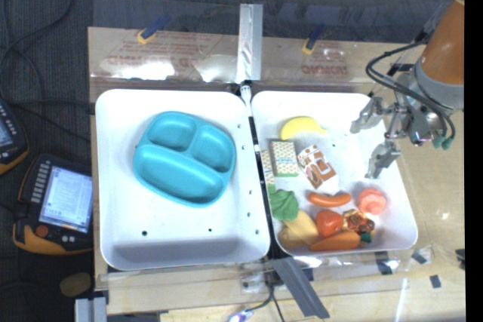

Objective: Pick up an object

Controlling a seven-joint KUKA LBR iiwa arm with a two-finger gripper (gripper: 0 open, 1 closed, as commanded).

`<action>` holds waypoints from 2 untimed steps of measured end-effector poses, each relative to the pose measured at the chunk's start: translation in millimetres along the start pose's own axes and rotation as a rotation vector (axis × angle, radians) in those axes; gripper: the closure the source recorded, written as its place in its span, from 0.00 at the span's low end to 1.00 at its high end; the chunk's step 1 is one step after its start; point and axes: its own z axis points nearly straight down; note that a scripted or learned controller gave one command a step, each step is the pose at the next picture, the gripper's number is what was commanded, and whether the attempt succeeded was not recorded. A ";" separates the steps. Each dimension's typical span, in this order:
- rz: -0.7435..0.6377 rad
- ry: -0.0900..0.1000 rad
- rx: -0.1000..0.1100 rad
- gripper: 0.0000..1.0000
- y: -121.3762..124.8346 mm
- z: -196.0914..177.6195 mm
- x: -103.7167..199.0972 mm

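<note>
White right-hand bin [341,105] is the landmark: the gripper [375,138] hovers over its far right corner, fingers spread wide, holding nothing. This looks like the approach step; next it must descend and close. The pink ball [372,200] lies in the bin just nearward of the jaws, untouched.
</note>
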 end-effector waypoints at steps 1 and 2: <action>0.223 -0.019 0.001 0.00 2.4 142.2 -50.2; 0.349 -0.028 -0.002 0.00 -34.6 153.6 -99.6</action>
